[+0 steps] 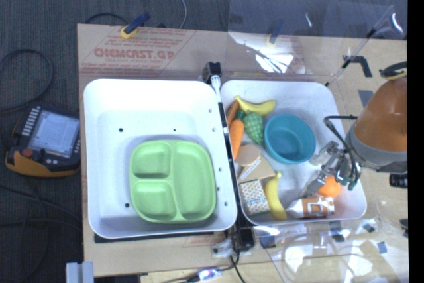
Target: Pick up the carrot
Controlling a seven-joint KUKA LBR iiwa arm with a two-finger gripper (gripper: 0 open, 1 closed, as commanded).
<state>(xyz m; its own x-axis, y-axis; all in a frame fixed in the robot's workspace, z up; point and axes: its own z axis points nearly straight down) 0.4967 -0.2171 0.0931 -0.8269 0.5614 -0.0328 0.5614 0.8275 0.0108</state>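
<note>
Looking down, I see the arm [385, 122] cut off at 3 o'clock, blurring the gripper [331, 172]; I cannot tell its state. Left bin [106, 103] has bare floor around the green plate [173, 180]. The carrot [236, 136] hugs the right bin [331, 99]'s 9 o'clock wall, beside the blue bowl [289, 137].

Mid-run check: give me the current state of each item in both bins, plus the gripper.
carrot: lying along the right bin's left wall, not gripped
green divided plate: flat in the left bin
blue bowl: upright
upper banana: lying near the bin's top left
lower banana: lying near the front edge
bottle: on its side at the front wall
gripper: low over the right bin's right side, far from the carrot
</note>
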